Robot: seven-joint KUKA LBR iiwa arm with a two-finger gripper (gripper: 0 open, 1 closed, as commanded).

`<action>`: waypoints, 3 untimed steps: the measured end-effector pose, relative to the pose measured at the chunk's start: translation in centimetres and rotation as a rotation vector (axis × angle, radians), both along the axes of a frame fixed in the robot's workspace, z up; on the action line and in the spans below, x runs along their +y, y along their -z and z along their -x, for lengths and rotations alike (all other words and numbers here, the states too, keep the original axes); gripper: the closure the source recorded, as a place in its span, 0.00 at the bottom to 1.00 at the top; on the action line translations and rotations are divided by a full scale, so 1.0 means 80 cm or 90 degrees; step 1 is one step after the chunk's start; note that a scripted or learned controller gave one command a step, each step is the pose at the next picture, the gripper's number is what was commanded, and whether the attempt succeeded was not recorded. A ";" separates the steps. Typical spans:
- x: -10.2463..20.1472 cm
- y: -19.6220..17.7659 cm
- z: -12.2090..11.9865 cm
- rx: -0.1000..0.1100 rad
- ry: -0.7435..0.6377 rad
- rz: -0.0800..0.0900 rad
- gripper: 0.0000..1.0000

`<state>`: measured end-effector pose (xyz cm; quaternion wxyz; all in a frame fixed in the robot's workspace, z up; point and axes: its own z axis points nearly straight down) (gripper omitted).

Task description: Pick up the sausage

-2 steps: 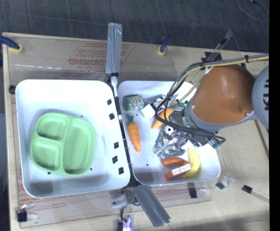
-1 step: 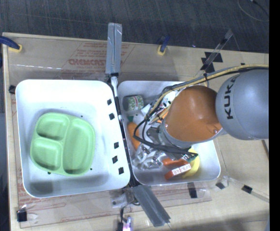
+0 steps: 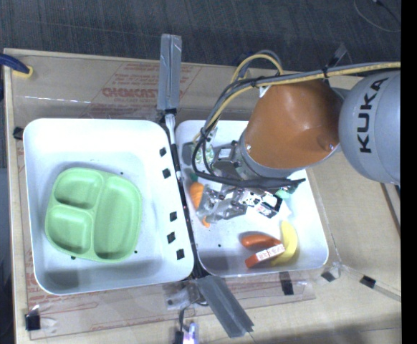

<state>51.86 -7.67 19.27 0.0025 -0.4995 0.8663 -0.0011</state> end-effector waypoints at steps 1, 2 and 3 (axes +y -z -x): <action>-0.033 0.080 0.029 0.005 -0.043 0.000 1.00; 0.039 -0.018 -0.024 0.001 0.035 0.000 1.00; 0.113 0.002 0.024 0.004 -0.005 0.000 1.00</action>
